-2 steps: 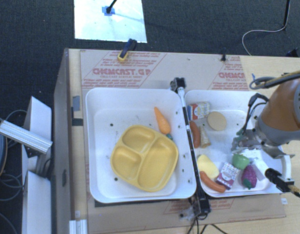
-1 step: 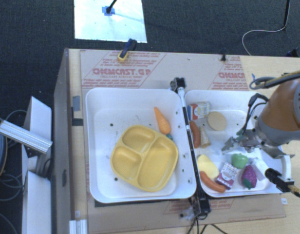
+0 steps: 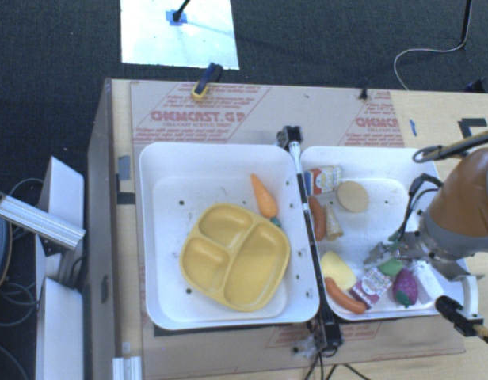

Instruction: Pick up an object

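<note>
Reaching in over the right bin (image 3: 363, 161) from the tabletop's (image 3: 228, 105) right edge, the grey and orange arm (image 3: 466, 204) hangs low above that bin's near right corner. Its tool (image 3: 394, 253) sits just above a small cluster of items there, and whether it is open or closed cannot be told from this slanted view. Under and beside it lie a green piece (image 3: 391, 266), a purple toy (image 3: 406, 287) and a pink and white packet (image 3: 374, 283), all close together near the bin's front wall. Nothing visibly sits gripped by the tool. Along the bin's left wall lie an orange sausage-like piece (image 3: 317, 216), a pale yellow lump (image 3: 337, 267) and a red-orange carrot shape (image 3: 344, 298) at the near left corner. Toward the far edge rest a red and white can (image 3: 327, 178) on its side and a tan round disc (image 3: 353, 196) just beside it. In the left bin (image 3: 169, 212) a yellow divided plate (image 3: 234, 256) lies near the middle, with an orange carrot (image 3: 264, 196) touching its far right rim
</note>
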### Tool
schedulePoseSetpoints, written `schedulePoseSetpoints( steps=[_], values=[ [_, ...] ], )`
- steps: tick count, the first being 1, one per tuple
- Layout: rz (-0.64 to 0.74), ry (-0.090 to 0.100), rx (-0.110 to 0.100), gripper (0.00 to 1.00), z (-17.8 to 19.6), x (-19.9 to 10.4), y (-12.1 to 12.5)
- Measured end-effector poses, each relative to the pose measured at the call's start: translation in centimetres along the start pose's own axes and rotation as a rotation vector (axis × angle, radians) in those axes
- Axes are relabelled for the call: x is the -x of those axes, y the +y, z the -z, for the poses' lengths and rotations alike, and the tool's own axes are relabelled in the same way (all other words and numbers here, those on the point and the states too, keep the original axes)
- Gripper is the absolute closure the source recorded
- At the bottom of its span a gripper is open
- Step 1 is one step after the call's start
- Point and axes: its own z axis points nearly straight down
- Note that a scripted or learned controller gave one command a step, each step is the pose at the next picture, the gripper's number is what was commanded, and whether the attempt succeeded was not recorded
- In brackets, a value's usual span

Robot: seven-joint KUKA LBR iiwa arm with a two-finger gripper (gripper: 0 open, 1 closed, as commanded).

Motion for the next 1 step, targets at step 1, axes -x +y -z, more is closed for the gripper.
schedulePoseSetpoints(
  steps=[1],
  values=[
    [0.001, 0.0, 0.005, 1.0, 1.13, 0.0, 0.19]
  ],
)
